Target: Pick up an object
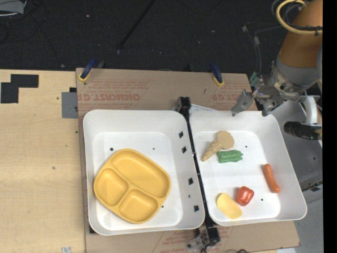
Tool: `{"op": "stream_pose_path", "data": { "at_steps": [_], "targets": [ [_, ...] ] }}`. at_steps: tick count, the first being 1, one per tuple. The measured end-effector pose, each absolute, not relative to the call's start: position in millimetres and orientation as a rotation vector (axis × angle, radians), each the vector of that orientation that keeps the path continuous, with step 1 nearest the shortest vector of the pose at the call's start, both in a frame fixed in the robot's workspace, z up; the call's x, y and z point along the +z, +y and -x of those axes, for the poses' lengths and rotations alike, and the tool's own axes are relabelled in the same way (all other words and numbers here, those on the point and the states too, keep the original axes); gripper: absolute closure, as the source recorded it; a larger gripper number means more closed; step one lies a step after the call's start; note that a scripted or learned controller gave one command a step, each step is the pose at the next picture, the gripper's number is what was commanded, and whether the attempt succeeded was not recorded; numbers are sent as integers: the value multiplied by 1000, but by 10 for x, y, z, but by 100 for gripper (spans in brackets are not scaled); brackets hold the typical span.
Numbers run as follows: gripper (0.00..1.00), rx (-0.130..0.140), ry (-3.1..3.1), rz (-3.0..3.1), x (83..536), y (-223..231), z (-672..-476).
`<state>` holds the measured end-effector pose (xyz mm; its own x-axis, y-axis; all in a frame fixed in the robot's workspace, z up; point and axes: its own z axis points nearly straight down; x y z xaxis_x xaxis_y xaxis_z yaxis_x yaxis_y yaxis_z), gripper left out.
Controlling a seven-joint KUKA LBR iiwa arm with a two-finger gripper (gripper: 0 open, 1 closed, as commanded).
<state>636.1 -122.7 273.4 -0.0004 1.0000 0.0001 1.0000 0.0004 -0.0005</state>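
On the surface (42, 157) sat two white bins; the left bin (100, 125) carried a yellow divided plate (131, 185), stiff and probably light, but broad and shallow, so only its rim would give a pinch. The right bin (287, 188) held the small toy foods, any of which could serve as the object. A tan ice-cream cone (218, 144) lay toward the far left of that bin, touching a green pepper (230, 156) just nearer. An orange carrot (271, 177) lay near the right wall, slim and likely rigid, best taken across its middle. At the near side a pale yellow piece (229, 205) touched a red pepper (245, 195); both looked smooth and rounded, likely to slip. The tool (254, 102) hung over the right bin's far edge, its fingers spread apart with nothing between them.
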Motion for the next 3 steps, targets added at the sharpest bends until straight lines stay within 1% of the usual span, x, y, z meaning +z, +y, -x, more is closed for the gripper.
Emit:
{"op": "stream_pose_path", "data": {
  "at_steps": [1,2,3],
  "targets": [
    [0,8,-2129,2302,1839,-902,-6424],
    [0,0,-2222,2221,2005,-644,-6250],
    [0,0,-2222,2221,2087,-500,-6158]
  ]
}}
